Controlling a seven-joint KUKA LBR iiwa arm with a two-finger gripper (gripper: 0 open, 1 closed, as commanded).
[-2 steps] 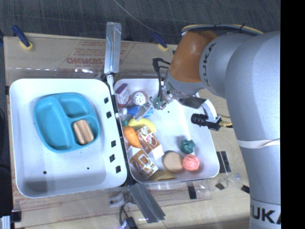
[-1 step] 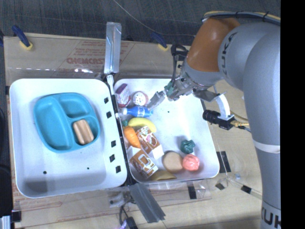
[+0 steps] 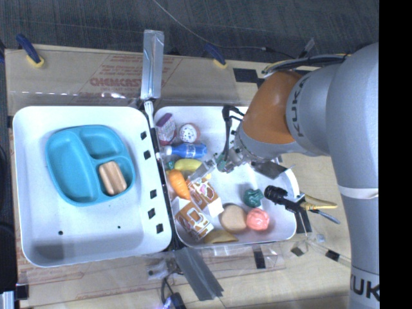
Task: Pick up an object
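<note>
Your gripper [image 3: 221, 165] hangs low over the middle of the right bin [image 3: 207, 117], and from this slanted view you cannot tell whether it is open or closed; nothing can be seen held in it. Just to its left lies the yellow object [image 3: 187, 165], the nearest thing to pick. It is a short, rounded piece lying flat, with its long axis running almost straight left to right across the frame and its right end pointing towards the gripper. Directly above it a blue bottle [image 3: 188, 150] lies on its side, parallel to it. Below the yellow object an orange carrot [image 3: 179, 184] slants down to the right, next to a printed snack packet [image 3: 205, 194]. A second packet [image 3: 193, 221] sits near the bin's lower edge. To the lower right of the gripper you have a small green object [image 3: 252, 196], a tan round piece [image 3: 233, 219] and a pink round piece [image 3: 258, 219]. A speckled ball [image 3: 188, 132] and a purple item [image 3: 166, 127] sit in the bin's upper left corner. The grey arm [image 3: 335, 108] comes in from the right of the frame over the desk [image 3: 318, 172]. In the left bin [image 3: 84, 230], a blue divided plate [image 3: 71, 166] carries a brown roll [image 3: 111, 177].
</note>
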